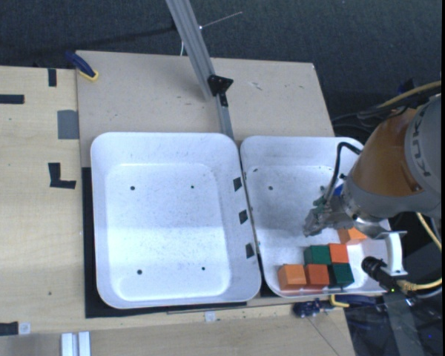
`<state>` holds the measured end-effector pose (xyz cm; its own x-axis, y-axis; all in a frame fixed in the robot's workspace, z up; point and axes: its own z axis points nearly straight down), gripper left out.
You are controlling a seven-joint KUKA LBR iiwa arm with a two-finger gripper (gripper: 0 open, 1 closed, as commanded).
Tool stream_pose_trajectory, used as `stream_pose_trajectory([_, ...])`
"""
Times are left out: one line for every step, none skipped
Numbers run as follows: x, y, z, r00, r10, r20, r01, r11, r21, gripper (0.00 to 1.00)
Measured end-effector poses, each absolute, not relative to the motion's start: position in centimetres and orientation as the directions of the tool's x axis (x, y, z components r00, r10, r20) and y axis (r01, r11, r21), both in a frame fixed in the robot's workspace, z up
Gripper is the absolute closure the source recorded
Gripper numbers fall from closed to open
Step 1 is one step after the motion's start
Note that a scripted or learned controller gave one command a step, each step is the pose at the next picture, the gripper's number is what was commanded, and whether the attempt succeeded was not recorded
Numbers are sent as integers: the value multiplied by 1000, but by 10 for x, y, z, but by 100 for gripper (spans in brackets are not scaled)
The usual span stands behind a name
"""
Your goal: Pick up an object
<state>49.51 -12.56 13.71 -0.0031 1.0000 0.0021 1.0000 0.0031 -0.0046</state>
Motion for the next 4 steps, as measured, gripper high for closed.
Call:
stream_pose_trajectory([495, -131, 198, -1, 1000, -1, 1000, 1, 4, 100])
stream_pose_trajectory([495, -138, 259, -2, 1000, -2, 1000, 2, 6, 100])
stream_pose_trajectory([496, -138, 276, -2, 1000, 0, 1000, 2, 1, 100])
stream_pose_trajectory([507, -85, 275, -7, 1000, 1, 1000, 7, -1, 100])
